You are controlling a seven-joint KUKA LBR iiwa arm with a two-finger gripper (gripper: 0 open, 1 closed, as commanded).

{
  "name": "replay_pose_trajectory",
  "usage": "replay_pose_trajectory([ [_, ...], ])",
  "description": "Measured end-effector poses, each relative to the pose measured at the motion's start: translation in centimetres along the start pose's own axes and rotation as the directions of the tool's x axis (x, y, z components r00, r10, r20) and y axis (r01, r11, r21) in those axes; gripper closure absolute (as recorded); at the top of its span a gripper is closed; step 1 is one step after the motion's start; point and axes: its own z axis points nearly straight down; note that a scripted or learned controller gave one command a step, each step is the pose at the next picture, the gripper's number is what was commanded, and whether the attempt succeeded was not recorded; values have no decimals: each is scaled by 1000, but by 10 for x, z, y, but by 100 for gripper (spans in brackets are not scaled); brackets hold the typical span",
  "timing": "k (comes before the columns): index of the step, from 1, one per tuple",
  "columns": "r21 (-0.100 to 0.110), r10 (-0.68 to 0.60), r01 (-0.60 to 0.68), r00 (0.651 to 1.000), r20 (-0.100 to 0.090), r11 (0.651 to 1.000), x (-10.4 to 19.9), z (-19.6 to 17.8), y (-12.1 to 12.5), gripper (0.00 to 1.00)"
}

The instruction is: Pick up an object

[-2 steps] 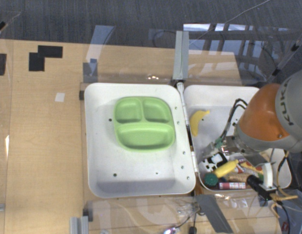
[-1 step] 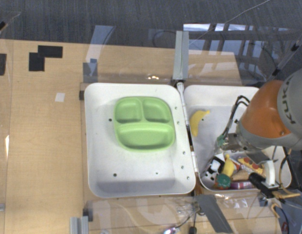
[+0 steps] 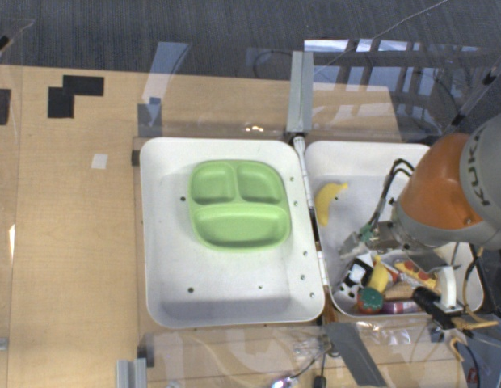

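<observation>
The right bin point(image 3: 347, 162) holds a yellow banana point(image 3: 330, 199) near its left wall. Along its front lies a pile of small toys: a black-and-white one point(image 3: 357, 275), a yellow piece point(image 3: 381, 278) and a red and green piece point(image 3: 370, 299). The arm, with its orange band point(image 3: 440, 186), hangs over the right half of this bin. My gripper point(image 3: 372, 234) is low over the pile, just above the black-and-white toy and to the right of the banana. The wrist hides its tips.
The left bin point(image 3: 166, 233) holds a green divided plate point(image 3: 238, 204) in its middle. A metal divider rail point(image 3: 299, 95) runs back from between the bins. Cables and a white part point(image 3: 447, 285) crowd the right bin's front right corner.
</observation>
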Motion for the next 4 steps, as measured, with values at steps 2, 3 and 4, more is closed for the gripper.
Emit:
replay_pose_trajectory([
  [2,13,-5,5,1000,-2,1000,-18,12,-7,0],
  [3,10,-9,9,1000,-9,1000,-15,1,-4,100],
  [4,31,39,-39,999,-9,999,31,-81,22,100],
])
